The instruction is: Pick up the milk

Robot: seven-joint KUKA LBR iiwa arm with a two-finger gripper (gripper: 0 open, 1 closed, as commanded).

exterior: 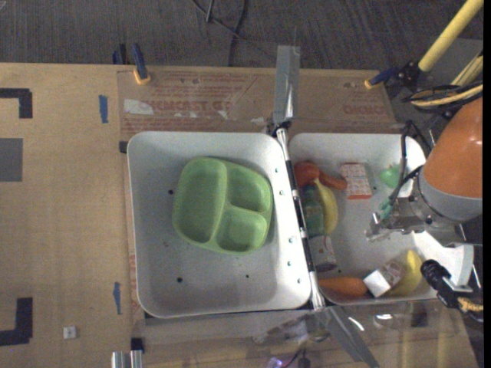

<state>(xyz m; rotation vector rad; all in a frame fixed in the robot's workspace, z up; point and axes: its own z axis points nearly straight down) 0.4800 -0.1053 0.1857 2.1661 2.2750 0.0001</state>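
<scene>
What I take for the milk is a small carton (383, 277) with a white end and a tan body. It lies on its side near the front wall of the right bin (360, 232), against a yellow fruit (412, 273). My gripper (390, 225) hangs over bare bin floor at the right of that bin. It is a short way behind the carton and apart from it, with nothing visibly in its grasp. The grey and orange wrist (454, 171) covers the bin's right edge.
An orange-and-white box (355, 181), a green piece (390, 176), a red and orange item (314, 175), a banana (329, 208), a green bottle (312, 207), a packet (322, 251) and a carrot (344, 286) share the right bin. A green divided plate (223, 204) lies in the left bin (153, 259).
</scene>
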